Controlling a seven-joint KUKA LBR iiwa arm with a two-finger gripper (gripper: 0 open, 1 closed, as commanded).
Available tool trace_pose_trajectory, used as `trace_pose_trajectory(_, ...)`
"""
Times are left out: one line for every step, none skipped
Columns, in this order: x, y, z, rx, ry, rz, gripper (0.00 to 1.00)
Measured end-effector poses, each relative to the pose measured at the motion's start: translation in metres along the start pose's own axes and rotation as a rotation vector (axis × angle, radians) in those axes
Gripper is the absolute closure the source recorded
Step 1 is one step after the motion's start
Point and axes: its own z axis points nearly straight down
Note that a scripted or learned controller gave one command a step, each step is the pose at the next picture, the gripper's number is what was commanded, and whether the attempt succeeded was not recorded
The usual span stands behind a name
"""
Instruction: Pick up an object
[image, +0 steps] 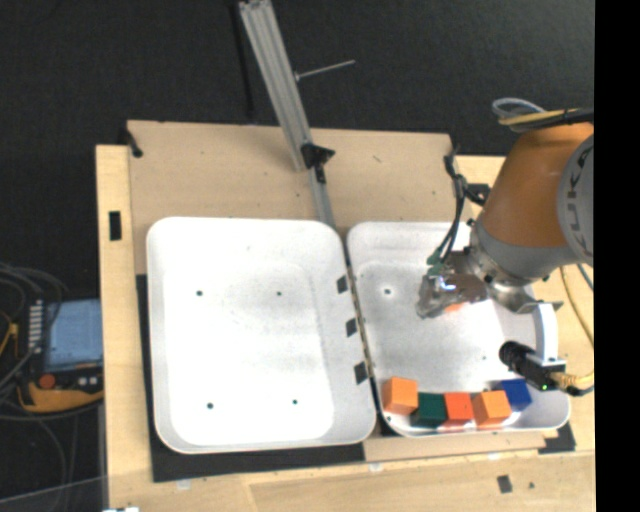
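The left bin (250, 330) lies on the surface (200, 170), touching the right bin (400, 250). Along the right bin's near wall sit an orange block (402, 393), green block (431, 408), two orange blocks (474, 407) and a blue block (516, 393). Above them, mid-bin, the gripper (436, 298) hangs low; whether its fingers are apart cannot be told.

The grey KUKA arm (540, 205), its orange band broad above the wrist, reached in from the right and bent downward, the gripper (437, 296) hanging low with cables trailing along the wrist, its metal tip pointed toward the left.
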Motion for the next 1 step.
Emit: trace_pose_trajectory(0.0551,-0.002,0.0035,0.003,0.0,0.0,1.0)
